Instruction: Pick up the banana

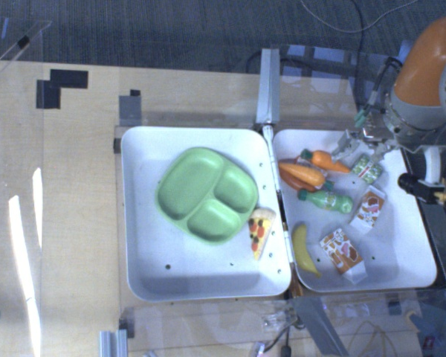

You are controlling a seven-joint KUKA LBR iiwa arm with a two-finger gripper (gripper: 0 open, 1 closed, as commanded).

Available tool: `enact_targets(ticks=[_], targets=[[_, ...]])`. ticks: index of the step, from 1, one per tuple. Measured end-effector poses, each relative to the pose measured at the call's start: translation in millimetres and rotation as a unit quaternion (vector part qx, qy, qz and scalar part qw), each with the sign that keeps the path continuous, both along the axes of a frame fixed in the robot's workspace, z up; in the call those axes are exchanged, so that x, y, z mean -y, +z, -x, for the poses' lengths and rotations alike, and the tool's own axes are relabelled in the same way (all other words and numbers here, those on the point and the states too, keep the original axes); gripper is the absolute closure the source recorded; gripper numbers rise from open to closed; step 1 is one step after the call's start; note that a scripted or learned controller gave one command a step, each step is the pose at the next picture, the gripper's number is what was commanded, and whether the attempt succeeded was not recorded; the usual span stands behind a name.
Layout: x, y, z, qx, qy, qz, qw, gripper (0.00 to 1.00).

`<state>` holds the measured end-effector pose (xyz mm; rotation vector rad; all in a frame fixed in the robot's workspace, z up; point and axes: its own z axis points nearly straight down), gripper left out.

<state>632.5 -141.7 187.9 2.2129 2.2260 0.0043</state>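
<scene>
The tool (366, 141) hangs over the far part of the right bin (424, 262), just under the orange band of the arm (431, 58). Its thin fingers look spread apart, and I see nothing between them. Directly beside it lie a small green-and-white packet (367, 169) and an orange carrot (328, 160), with a second, larger carrot (303, 174) and a green bottle (327, 200) a little more to the left.

The banana (304, 250) is well apart from the tool, at the near left side of the same bin, close to the wall next to the left bin (134, 199). From the tool it lies toward the camera and to the left. Its long axis runs nearly from far to near, slightly curved, so I judge the fingers should close across it from the sides.

Two printed cartons (340, 250) lie just right of the banana; their writing is too small to read.
</scene>
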Motion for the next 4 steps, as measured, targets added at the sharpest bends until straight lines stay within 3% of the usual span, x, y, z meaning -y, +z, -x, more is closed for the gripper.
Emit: enact_targets(ticks=[1,2,3,4], targets=[[-25,-44,67,0.001,0.187,0.0007,0.9824,0.00],[-25,-44,67,0.001,0.187,0.0008,0.9824,0.00],[-25,-32,65,0.004,0.187,0.0017,0.9823,1.00],[-25,-32,65,0.004,0.187,0.0016,0.9823,0.00]])
